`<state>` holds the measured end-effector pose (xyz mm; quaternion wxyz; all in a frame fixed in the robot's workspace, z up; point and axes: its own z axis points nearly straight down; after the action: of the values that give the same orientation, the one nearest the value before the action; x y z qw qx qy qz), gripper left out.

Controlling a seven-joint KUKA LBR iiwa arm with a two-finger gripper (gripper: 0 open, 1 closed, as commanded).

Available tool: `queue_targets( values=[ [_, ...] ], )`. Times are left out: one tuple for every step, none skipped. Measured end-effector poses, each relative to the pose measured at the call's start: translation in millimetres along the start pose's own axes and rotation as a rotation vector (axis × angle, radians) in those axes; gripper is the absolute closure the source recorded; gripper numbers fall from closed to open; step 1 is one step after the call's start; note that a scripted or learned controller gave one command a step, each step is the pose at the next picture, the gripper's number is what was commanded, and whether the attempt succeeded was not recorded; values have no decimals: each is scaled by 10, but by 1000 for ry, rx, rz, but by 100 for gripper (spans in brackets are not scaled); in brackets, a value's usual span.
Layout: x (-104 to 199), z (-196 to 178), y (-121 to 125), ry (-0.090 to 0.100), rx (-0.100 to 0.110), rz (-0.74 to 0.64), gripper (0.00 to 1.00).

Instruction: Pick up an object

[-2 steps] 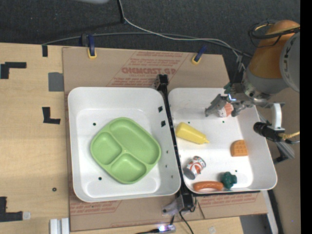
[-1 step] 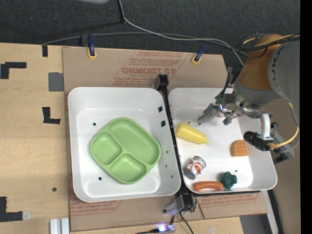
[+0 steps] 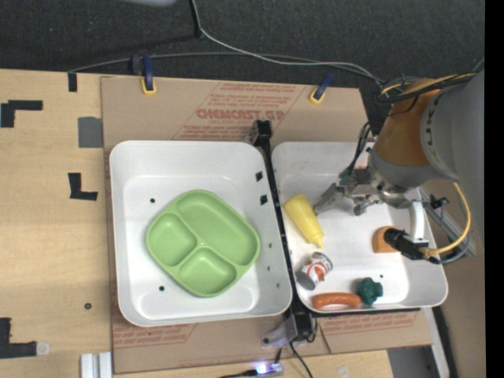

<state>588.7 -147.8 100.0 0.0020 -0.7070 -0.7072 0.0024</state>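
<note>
In the right bin lie a yellow squeeze bottle, a small red and white can, a reddish sausage, a green lumpy toy and an orange piece. My gripper hangs low over the bin's middle, just right of the yellow bottle. It is open, with nothing between its fingers. One fingertip reaches close to the bottle's upper end, and I cannot tell whether it touches. The arm's wrist hides part of the bin's right side.
The left bin holds a light green divided plate. A black divider runs between the two bins. Black and yellow cables loop by the orange piece at the right bin's edge. Cardboard lies beneath both bins.
</note>
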Motion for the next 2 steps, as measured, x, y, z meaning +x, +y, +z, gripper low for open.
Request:
queue_targets(
  values=[
    [3, 150, 5, -1, -5, -1, 0],
    [0, 36, 13, -3, -10, -2, 100]
  ],
)
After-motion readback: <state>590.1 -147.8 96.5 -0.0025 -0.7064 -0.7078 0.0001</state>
